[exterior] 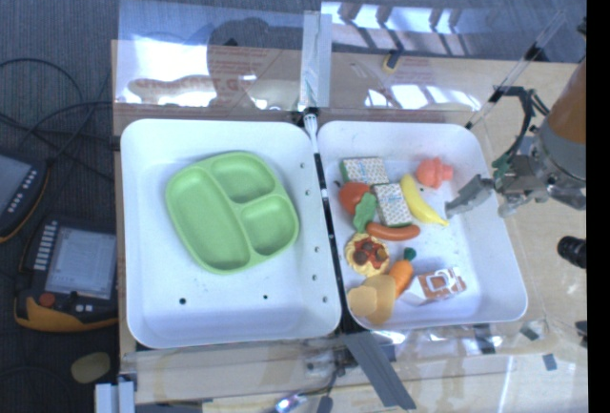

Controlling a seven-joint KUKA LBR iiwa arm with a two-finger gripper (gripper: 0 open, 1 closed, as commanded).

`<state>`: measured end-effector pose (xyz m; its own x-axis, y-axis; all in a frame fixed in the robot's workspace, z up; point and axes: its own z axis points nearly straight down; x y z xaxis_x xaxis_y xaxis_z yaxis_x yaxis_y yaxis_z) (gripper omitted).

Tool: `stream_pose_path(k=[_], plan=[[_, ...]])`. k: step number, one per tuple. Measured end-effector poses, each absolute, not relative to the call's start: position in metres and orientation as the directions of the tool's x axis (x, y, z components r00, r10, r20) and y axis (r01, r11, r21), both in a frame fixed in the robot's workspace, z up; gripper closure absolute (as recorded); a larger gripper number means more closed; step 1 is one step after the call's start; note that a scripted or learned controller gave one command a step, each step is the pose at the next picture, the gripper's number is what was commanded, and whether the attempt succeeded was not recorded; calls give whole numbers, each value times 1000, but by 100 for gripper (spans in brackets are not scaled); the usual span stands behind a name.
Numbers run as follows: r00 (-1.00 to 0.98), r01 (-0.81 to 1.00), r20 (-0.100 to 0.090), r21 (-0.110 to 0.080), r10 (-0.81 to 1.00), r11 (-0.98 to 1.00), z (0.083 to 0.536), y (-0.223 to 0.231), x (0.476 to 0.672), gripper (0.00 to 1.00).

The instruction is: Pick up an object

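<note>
The right white bin point(496, 258) holds several toy foods: a yellow banana point(421, 201), an orange-red piece point(434, 173), two patterned blocks point(364, 170) point(392, 203), a red tomato point(352, 195), a sausage point(393, 231), a small pizza point(367, 254), a carrot point(403, 271), a tan pear-like piece point(372, 299) and a small red-and-white carton point(440, 283). My gripper point(491, 198) hangs over the bin's right edge, to the right of the banana. It looks open, with nothing between its fingers point(467, 196).
The left white bin point(143, 287) holds a green divided plate point(232, 211). A clear panel with glare stands behind both bins. Cables and a handheld pendant point(67, 263) lie on the floor at the left.
</note>
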<state>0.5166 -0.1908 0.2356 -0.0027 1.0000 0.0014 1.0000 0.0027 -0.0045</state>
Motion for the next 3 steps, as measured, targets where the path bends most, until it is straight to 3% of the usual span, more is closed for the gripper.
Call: stream_pose_path(k=[1,2,3], plan=[[267,964,8,4,964,-267,90,-197,580,0],[567,823,5,-2,823,-567,89,-193,605,0],[565,825,-2,1,825,-565,98,-194,604,100]])
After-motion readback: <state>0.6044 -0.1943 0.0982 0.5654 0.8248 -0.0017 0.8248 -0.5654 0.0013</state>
